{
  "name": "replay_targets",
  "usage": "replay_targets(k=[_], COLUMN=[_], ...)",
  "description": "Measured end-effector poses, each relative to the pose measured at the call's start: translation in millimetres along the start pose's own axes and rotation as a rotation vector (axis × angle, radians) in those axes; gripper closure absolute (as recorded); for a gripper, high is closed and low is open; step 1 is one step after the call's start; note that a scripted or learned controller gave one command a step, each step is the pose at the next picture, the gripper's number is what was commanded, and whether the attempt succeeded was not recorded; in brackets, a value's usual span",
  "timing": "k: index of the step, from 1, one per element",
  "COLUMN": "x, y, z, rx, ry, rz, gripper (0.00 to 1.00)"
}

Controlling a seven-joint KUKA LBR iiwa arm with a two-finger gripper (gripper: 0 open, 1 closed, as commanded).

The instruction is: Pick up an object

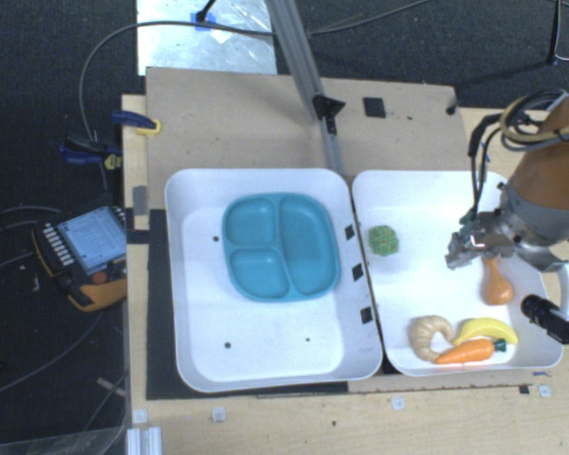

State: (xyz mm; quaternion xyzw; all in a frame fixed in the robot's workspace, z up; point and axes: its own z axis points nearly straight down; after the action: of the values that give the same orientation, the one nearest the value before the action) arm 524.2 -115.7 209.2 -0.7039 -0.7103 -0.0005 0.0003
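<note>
Cardboard bench (266,112), dark carpet (38,27).

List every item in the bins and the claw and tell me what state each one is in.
Blue tray: flat in the left bin, compartments bare.
Green broccoli piece: loose in the right bin, apart from everything else.
Orange pear-shaped piece: lying just under the claw.
Croissant, banana, carrot: clustered together at the right bin's near edge.
</note>
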Motion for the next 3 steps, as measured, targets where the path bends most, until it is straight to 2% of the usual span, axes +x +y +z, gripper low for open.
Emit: replay_targets(k=[2,3], x=[112.5,158.3], y=[6.5,15.0], z=[-23.8,-17.3], rx=[-0.002,-0.002], ry=[0.000,0.000], rz=[-0.001,0.000], gripper=[1.00,1.00])
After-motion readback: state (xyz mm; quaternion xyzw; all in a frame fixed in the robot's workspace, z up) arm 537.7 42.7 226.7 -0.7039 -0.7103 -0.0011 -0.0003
